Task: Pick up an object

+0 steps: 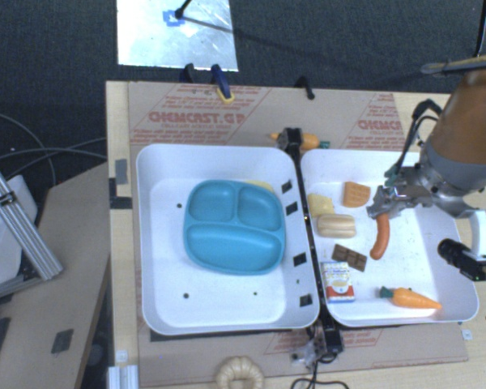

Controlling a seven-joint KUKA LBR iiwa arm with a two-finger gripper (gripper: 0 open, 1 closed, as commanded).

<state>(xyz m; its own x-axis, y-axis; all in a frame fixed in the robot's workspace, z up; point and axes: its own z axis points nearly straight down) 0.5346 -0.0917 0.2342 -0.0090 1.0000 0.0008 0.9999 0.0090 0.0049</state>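
Observation:
My gripper [383, 211] hangs over the middle of the right bin [449, 254], the arm coming in from the right. Directly under its tip lies or hangs a red-orange sausage [379, 240], standing lengthwise, its upper end meeting the gripper. I cannot tell whether the sausage is gripped or resting on the bin floor. Around it in the same bin are an orange cracker [356, 194], a yellow piece [320, 205], a tan bun [336, 226], a brown chocolate piece [354, 258], a small carton [338, 283] and a carrot [412, 299].
The left bin [158, 290] holds a blue divided plate [233, 225] with a pale yellow item [263, 186] behind it. A black divider [304, 225] runs between the bins. An orange object [309, 142] sits at the bins' far junction. A tan ring [239, 373] lies beyond the front edge.

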